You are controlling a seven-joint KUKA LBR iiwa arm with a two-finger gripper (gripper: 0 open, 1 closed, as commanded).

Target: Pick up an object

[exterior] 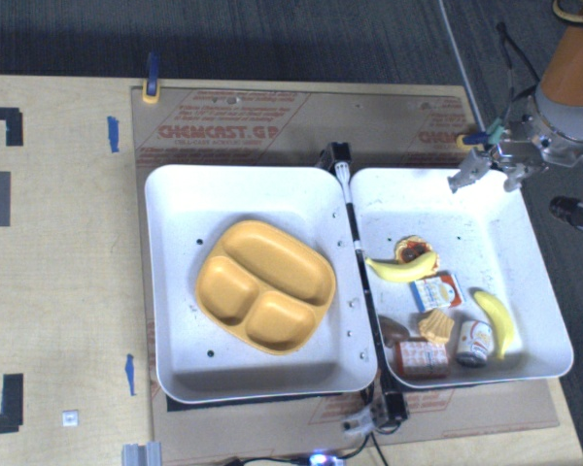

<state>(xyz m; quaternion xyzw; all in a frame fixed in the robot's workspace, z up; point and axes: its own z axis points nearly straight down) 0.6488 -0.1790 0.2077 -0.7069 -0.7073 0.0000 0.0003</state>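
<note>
Right bin (544, 289), near edge: a red-labelled can (423, 356) lying flat, a small can (474, 342), a yellow snack piece (434, 325). One banana (496, 320) along the right wall; a blue-and-orange packet (437, 290) mid-bin; a second banana (400, 269) touching a dark round item (414, 249). Left bin (175, 260): yellow divided tray (264, 285). Hand (486, 173) over the right bin's far right corner, fingers spread, gripping nothing. Beyond the bins, brown sheet (272, 124) prints "CHEMCAST".

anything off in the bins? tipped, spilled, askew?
No spill or damage visible. The yellow divided tray sits rotated in the left bin, not square to its walls. The right bin's items are piled toward the near side: cans on their sides, two bananas, a small carton. The gripper is above that bin's far edge.
</note>
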